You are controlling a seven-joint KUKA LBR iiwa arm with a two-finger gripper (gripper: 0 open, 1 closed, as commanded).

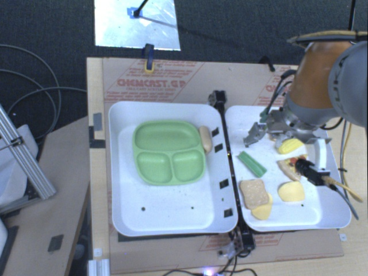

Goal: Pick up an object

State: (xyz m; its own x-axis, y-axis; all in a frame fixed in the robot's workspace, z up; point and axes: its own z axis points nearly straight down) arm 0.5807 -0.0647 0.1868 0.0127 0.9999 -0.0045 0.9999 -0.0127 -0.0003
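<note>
While the gripper [257, 132] is hung over the right bin [333, 214], its finger state cannot be told.

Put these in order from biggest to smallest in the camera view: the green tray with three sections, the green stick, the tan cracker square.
1. Green plastic tray with three sections, by far the biggest.
2. Tan cracker-like square.
3. Green stick-shaped piece, longer but thinner, so these last two are close.

Arm [330, 73] enters from the right, orange band uppermost, wrist bent downward. Gripper [254, 135] points left and down (finger spacing not discernible at this angle).
</note>
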